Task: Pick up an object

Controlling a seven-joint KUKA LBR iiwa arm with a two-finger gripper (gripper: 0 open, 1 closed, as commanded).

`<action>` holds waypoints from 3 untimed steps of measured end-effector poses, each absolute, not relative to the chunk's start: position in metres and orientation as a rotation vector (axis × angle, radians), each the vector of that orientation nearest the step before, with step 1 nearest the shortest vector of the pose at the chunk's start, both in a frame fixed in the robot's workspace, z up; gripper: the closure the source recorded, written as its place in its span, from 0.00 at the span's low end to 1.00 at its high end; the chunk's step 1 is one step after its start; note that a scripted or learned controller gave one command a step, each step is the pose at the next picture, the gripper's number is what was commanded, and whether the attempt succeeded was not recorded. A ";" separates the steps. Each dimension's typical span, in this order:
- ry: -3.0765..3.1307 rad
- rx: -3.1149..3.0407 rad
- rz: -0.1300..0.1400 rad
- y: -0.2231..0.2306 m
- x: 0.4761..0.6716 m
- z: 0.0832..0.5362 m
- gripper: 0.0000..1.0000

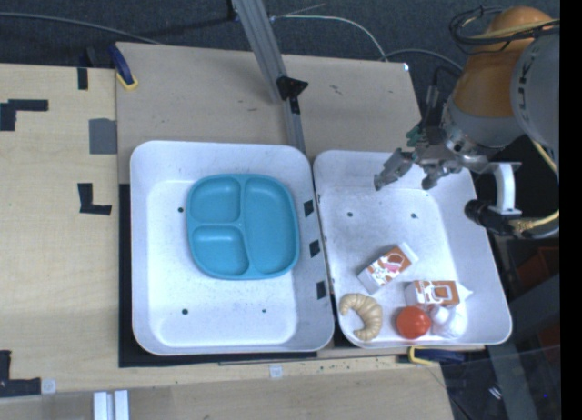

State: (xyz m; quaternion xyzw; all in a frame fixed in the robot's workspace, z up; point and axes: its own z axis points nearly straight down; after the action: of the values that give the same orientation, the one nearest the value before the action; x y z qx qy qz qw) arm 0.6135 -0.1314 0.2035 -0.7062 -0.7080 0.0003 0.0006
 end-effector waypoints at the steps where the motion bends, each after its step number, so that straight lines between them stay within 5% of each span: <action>1: -2.224 -2.218 0.001 -0.131 0.613 0.204 0.00; 3: -2.221 -2.216 0.007 -0.127 0.615 0.112 0.00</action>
State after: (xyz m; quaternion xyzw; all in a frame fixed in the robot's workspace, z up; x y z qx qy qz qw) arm 0.6155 -0.1267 0.1116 -0.7063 -0.7079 0.0022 0.0024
